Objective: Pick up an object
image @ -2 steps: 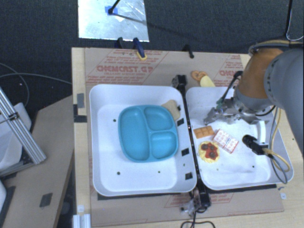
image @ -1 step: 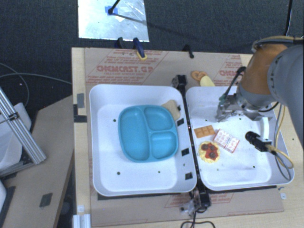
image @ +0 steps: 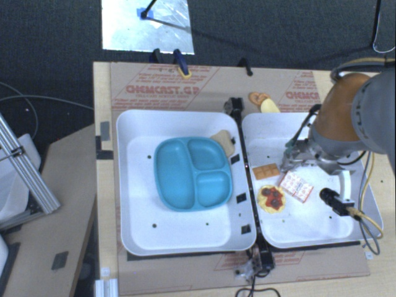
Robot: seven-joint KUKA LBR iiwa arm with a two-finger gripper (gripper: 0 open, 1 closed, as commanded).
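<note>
I see the gripper (image: 291, 161) low in the right bin (image: 272, 129). A tan cracker (image: 266, 171) lies just beside it at eight o'clock. I cannot tell its state.

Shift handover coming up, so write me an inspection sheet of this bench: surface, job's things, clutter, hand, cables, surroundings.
Surface: cardboard-covered bench bearing left bin and right bin side by side.
Job's things: in the right bin, tan cracker, checked red-and-white packet, yellow toy with red topping.
Clutter: blue divided plate and a tan piece in the left bin; yellow and orange pieces on the bench behind the right bin.
Hand: hand low in the right bin beside the cracker; grip unclear.
Cables: loops along the right bin's outer edge.
Surroundings: dark carpet, shiny sheet, metal frame left.
</note>
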